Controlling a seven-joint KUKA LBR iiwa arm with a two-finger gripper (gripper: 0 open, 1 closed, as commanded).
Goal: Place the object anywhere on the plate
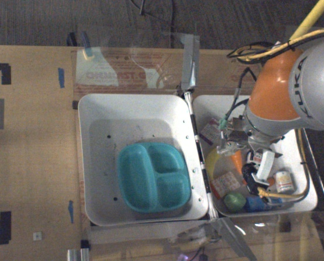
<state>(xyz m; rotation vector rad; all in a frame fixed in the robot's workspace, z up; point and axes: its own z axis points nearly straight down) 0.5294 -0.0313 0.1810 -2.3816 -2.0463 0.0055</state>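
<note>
- Tan bench (pixel 31 162) beneath two white bins, marked with black corner shapes and blue tape strips (pixel 61 78).
- At the right bin's (pixel 310 200) near edge: green round object (pixel 235 201) touching a blue item (pixel 254 204), small white jar (pixel 284 181) just beside.
- Toward the left bin's (pixel 88 145) near right corner: teal three-compartment plate (pixel 153 176), lying flat.
- Mid right bin: red-and-white packet (pixel 225 182), orange object (pixel 235 159) and yellow object (pixel 213 162), jumbled together, well apart from the plate.
- Gripper (pixel 231 143) low over the orange object; open or closed, impossible to tell.
- Along the bench's far edge: clear plastic sheet (pixel 135 64).
</note>
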